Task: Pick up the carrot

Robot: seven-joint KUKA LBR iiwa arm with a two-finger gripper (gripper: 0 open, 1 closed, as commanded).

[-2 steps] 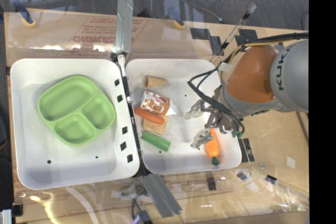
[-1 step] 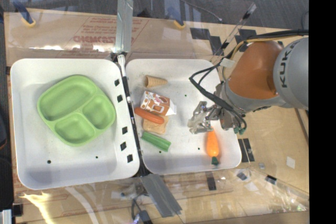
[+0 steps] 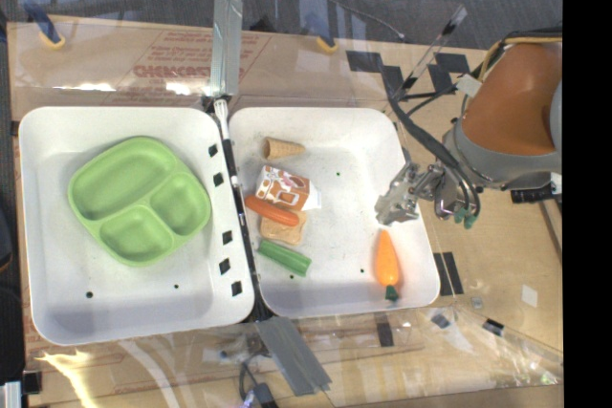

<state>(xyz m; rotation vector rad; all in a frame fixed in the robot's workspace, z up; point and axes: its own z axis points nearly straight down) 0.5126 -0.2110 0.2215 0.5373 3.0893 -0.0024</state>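
- One carrot (image 3: 386, 260) lies in the right bin (image 3: 325, 121), close to its right wall and front right corner, long axis running front to back, green stub toward the front.
- It sits just in front of the gripper (image 3: 394, 208), apart from it.
- Gripper carries nothing; finger spread: cannot tell.

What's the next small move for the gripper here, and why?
Probably a short shift toward the camera and then down. The gripper sits at the right bin's right wall, just beyond the carrot, which lies apart from the other items near the bin's near-right corner. Nothing shows between its fingers yet.
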